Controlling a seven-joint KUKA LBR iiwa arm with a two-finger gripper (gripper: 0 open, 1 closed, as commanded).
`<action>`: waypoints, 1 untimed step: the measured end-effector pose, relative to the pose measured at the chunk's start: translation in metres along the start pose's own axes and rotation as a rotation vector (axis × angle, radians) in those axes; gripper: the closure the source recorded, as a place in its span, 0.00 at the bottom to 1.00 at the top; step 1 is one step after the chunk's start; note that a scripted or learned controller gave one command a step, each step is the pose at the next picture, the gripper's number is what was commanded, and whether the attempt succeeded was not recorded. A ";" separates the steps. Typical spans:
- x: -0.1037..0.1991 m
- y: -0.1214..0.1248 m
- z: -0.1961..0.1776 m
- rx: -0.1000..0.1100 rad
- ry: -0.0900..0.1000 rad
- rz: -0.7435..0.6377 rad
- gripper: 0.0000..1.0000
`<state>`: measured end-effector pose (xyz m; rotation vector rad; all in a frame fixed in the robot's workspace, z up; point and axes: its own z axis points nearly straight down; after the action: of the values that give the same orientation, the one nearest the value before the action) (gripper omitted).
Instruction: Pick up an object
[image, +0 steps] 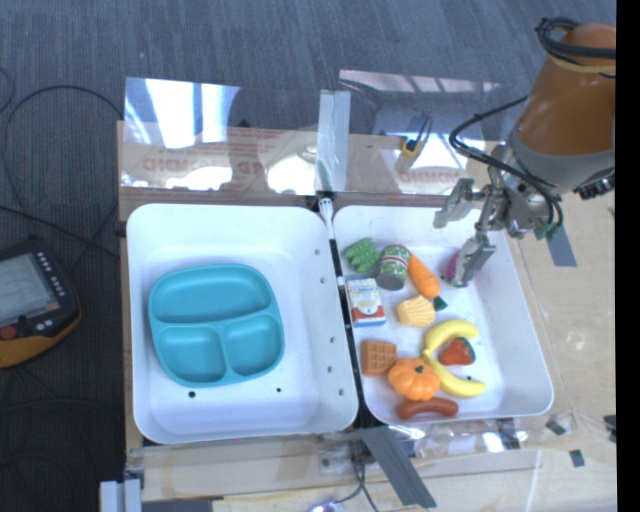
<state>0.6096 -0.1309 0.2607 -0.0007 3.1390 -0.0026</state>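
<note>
My gripper (462, 238) hangs over the back right part of the right bin (520, 330), its two fingers spread open with nothing between them. A small purple-pink item (452, 268) lies just by the lower fingertip (476, 258); whether they touch is unclear. Toy foods fill the bin's left and front: a green vegetable (362, 254), a can (394, 267), a carrot (424, 277), a small carton (366, 300), a yellow piece (416, 311), a banana (452, 358) around a strawberry (458, 350), a waffle (378, 356), an orange pumpkin (414, 379) and a sausage (428, 408).
The left bin (300, 240) holds a blue sectioned tray (215, 322). A raised divider (338, 300) separates the two bins. The arm's orange band (575, 90) and cables sit above the right bin's back right corner. A handheld pendant (30, 300) lies on the floor at left.
</note>
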 end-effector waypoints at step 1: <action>-0.033 0.002 0.153 0.000 -0.009 0.122 0.00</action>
<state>0.6433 -0.1293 0.1080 0.1898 3.1245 -0.0020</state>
